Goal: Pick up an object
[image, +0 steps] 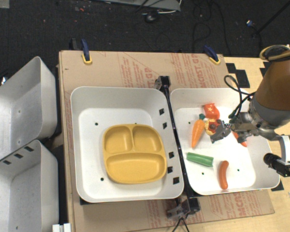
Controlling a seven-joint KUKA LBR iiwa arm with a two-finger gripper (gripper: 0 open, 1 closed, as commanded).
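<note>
Carrot (196,133), sausage (224,174) in right bin (261,180)

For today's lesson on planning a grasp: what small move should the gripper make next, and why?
Probably lower a little onto the small multicoloured toy: the gripper sits right beside it in the right bin, with the carrot close alongside.

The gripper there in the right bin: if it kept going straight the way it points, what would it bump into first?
Probably the small multicoloured toy right at the gripper tip, then the orange carrot beyond it. Height is hard to judge from above.
</note>
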